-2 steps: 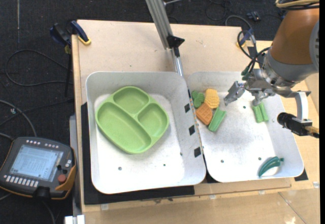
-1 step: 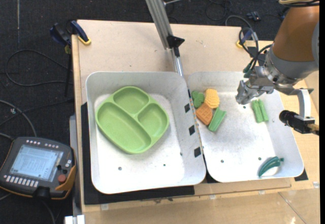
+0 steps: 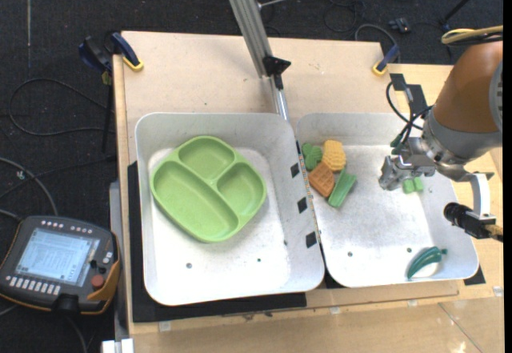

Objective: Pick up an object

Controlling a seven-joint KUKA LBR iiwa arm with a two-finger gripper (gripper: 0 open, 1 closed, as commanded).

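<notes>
My gripper (image 3: 400,175) hangs over the upper right part of the right bin (image 3: 376,263). A small green object (image 3: 414,183) shows right at its tip; whether it is gripped is unclear. At the bin's left side lies a cluster of toy food: a yellow corn cob (image 3: 334,156), an orange waffle-like piece (image 3: 322,180), a green stick (image 3: 342,190) and a small green piece (image 3: 310,156). A teal and white object (image 3: 426,262) rests near the bin's front right corner.
A green divided plate (image 3: 210,187) lies in the left bin (image 3: 224,279). A metal pole (image 3: 252,19) slants down to the ridge between the bins. A teach pendant (image 3: 56,263) sits on the floor at the left. Clamps mark the bench's back corners.
</notes>
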